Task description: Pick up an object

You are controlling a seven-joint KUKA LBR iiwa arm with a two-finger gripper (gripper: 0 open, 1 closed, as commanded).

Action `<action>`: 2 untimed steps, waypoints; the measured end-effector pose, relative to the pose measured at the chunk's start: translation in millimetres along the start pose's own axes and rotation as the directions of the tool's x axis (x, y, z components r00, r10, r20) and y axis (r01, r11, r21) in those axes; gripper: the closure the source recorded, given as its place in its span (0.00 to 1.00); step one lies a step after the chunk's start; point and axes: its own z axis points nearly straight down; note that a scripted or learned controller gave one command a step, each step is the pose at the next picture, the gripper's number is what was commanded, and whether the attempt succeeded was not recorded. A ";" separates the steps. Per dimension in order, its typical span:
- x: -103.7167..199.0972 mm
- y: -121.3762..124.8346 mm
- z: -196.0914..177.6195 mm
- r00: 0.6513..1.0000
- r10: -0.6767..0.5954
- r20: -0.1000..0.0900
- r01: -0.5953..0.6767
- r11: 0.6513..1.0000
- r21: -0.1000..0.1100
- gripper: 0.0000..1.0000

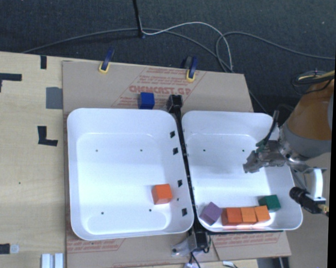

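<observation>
1. The gripper point(254, 164) hung over the right bin point(224, 123), near its 3 o'clock side. I could not tell how it was set.
2. A green block point(270, 203) lay at the gripper's 5 o'clock, apart from it.
3. Three orange blocks point(245, 215) and a purple block point(210, 213) sat at 6 o'clock.
4. One orange cube point(162, 194) sat in the left bin point(102, 122).

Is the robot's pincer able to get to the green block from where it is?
Probably yes. The pincer hangs over the right bin, and the green block lies in that same bin, toward the near right corner, with open white floor between them. An orange block sits close beside it, which may crowd the grip.
</observation>
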 end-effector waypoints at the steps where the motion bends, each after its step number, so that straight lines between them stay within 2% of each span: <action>1: -6.5 -4.3 -45.6 1.000 0.001 0.000 -0.001 1.000 0.002 1.00; 2: -6.6 -3.6 -82.9 1.000 0.000 0.000 0.000 1.000 0.002 1.00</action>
